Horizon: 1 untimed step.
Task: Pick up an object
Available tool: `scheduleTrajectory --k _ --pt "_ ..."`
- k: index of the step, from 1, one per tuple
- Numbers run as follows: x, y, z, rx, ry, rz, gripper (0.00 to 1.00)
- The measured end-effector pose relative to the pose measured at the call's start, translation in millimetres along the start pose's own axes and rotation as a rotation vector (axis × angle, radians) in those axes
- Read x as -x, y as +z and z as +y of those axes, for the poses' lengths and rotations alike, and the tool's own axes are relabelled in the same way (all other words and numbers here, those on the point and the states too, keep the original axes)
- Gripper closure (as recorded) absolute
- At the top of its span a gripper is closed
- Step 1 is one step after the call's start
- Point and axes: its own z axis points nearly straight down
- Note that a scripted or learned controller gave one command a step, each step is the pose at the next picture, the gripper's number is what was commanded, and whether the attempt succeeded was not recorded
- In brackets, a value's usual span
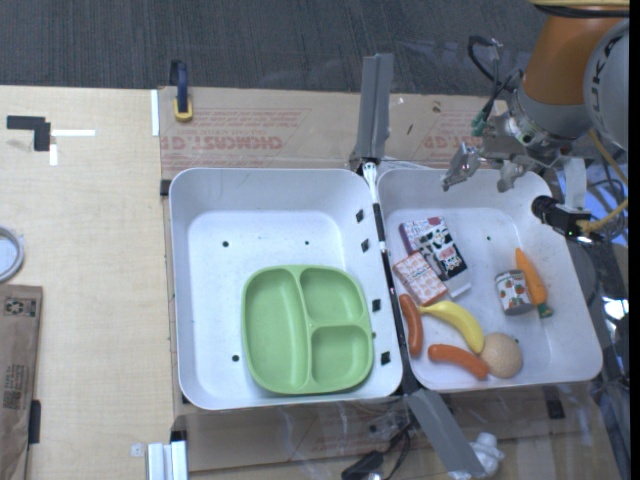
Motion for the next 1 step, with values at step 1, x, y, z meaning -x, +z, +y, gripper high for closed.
scheduleTrajectory --k 1 --pt "-21.9 104.3 -3.5 0.012 -0.471 -0.002 0.0"
